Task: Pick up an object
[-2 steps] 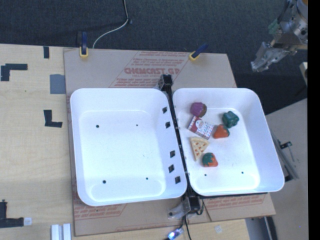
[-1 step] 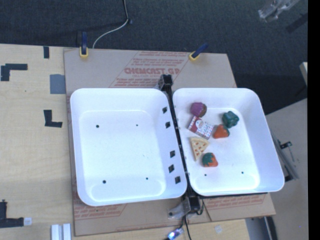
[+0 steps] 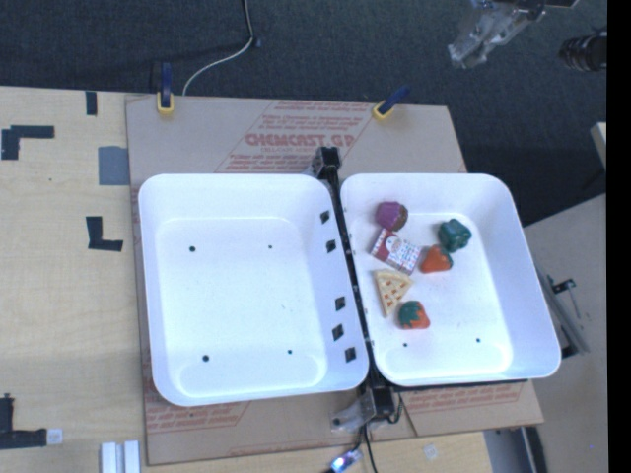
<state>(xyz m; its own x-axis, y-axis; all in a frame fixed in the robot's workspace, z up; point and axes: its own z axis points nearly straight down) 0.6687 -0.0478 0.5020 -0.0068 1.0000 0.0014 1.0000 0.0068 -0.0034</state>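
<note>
1. Six small objects crowd the right bin; the purple piece, red-and-white packet and waffle wedge nearly touch; closing fingers could catch two.
2. Gripper hangs well apart, above the bench's far edge; blurred, so I cannot tell its opening; a long descent risks misalignment.

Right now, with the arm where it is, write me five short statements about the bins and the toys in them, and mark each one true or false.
1. All the toys lie in the right bin. True.
2. The gripper is down inside a bin. False: it hangs over the dark floor beyond the bins' far right corner.
3. The purple toy is the one nearest the far wall of its bin. True.
4. The yellow wedge lies in the left bin. False: it lies in the right bin, near the divider.
5. The green toy lies by the near wall. False: it lies in the bin's far half, just above the orange toy.
</note>
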